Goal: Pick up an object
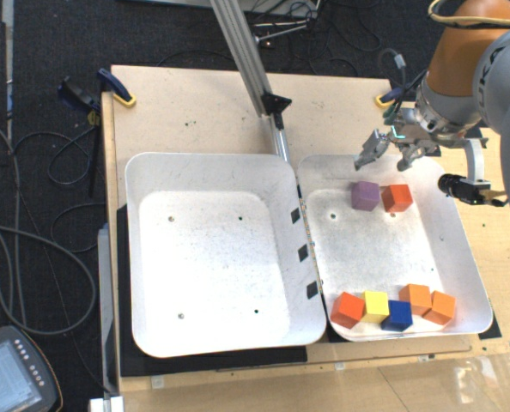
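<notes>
1. Biggest risk imo: the purple cube (365, 195) and the orange cube (397, 197) sit just beside each other near the back of the right bin (461, 256). A finger coming down between them could shove one aside or pinch both.
2. Five more cubes (395, 306) are packed in a row along the front wall of that bin, touching each other. Going for those looks worse, since the wall and neighbours leave the fingers little room.
3. The gripper (391, 146) hangs above the bin's back edge, just behind the two cubes, with nothing between its fingers. They look spread apart.
4. The arm (470, 58) comes in from the right, wrist tilted down toward the bin.
5. The left bin (152, 230) has no cubes.
</notes>
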